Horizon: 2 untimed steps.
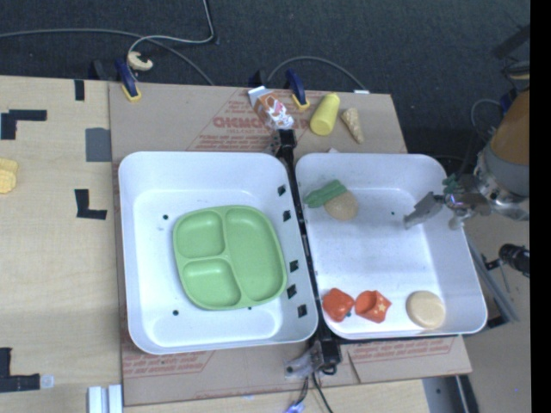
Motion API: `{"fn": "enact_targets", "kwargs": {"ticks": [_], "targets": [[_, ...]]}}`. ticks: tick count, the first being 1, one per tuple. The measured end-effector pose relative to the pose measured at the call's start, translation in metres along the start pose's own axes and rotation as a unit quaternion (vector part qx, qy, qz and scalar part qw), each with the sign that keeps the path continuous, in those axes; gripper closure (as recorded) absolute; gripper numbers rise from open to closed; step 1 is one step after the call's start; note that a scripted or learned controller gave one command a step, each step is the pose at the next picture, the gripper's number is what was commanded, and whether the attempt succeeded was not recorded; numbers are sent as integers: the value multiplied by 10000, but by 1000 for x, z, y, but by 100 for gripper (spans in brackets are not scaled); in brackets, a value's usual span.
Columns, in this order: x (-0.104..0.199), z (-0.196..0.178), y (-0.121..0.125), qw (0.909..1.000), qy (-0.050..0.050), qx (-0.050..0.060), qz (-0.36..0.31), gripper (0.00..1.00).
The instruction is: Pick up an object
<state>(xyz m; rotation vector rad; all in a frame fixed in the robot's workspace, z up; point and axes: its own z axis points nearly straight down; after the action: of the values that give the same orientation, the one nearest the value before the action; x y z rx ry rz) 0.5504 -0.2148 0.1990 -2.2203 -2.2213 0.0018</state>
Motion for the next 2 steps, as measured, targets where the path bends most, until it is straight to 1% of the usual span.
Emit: {"fn": "enact_targets", "kwargs": {"ticks": [1, 2], "targets": [[93, 107, 65, 10000, 7, 0, -11, 0], [41, 19, 118, 10000, -12, -17, -3, 0]]}}
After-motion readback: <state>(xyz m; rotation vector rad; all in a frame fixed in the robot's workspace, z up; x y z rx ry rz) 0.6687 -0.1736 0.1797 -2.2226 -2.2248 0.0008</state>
